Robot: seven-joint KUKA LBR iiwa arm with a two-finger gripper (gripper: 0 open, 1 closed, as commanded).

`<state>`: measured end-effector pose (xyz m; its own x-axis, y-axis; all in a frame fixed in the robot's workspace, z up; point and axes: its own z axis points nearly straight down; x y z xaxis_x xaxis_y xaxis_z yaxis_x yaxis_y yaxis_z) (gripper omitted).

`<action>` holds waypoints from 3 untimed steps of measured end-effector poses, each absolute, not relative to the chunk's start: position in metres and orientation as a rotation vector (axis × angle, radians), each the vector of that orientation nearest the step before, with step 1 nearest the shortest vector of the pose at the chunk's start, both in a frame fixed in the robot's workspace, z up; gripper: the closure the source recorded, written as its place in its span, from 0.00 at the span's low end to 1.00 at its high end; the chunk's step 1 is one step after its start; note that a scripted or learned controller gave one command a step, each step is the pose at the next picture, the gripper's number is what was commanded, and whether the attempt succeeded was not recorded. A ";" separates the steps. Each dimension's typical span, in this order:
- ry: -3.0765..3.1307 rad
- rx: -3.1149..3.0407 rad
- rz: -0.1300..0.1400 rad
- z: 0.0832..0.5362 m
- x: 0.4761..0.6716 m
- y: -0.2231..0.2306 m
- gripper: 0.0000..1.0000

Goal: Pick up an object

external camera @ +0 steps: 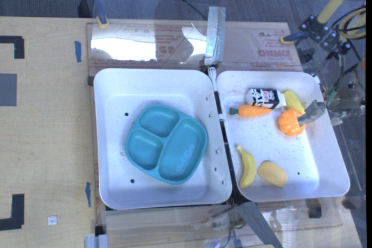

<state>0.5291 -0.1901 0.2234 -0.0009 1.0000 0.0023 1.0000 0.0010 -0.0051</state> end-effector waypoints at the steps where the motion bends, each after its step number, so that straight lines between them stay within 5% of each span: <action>1: -2.237 -2.184 0.004 0.106 0.572 -0.208 0.00; 2: -2.252 -2.200 -0.011 0.128 0.578 -0.210 1.00; 3: -2.366 -2.076 -0.008 0.215 0.609 -0.158 1.00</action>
<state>0.6092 -0.1583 0.2154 -0.1298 0.9915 -0.0013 0.9915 0.1298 0.0075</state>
